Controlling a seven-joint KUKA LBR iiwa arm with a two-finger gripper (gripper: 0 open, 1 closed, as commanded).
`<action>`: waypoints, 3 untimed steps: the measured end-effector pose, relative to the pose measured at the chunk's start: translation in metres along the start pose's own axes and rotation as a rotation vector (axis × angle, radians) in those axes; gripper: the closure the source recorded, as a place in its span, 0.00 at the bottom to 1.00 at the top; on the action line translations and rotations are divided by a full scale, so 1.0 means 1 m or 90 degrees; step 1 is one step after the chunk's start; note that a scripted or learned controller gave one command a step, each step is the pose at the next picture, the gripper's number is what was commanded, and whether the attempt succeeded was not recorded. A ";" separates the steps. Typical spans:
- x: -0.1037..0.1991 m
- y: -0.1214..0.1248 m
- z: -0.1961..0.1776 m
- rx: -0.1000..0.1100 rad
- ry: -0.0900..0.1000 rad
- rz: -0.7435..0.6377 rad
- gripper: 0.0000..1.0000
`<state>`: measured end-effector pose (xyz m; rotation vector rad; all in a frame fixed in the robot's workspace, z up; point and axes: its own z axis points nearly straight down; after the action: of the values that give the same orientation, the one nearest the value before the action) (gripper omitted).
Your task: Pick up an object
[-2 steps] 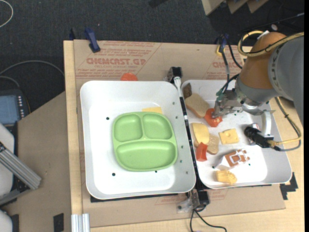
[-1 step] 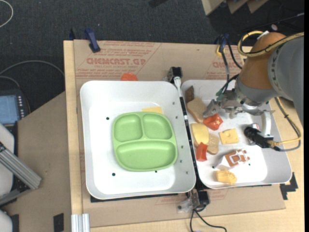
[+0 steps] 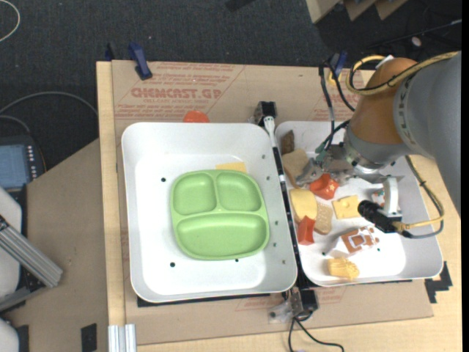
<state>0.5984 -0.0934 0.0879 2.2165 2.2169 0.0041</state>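
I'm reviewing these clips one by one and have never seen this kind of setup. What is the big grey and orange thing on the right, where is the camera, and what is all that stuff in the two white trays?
The grey and orange thing is a robot arm reaching in from the right. The single camera is fixed above the bench and looks down at a slant. Two shallow white bins sit side by side on a cardboard-covered bench. The left bin holds a green divided plate and a pale yellow piece just behind it. The right bin holds a scatter of small toy food pieces, among them a red piece, yellow cheese-like wedges and a waffle-like piece. The arm's hand is down among these pieces near the red one, but the arm hides its tips, so I cannot tell whether it holds anything.
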 end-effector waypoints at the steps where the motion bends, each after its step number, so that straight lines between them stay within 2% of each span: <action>1: -0.001 0.000 -0.010 -0.001 0.000 0.001 1.00; 2: 0.054 -0.089 -0.102 0.006 0.005 -0.002 1.00; 3: 0.051 -0.086 -0.097 0.006 0.003 0.000 0.00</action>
<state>0.5116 -0.0426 0.1845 2.2238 2.2237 -0.0013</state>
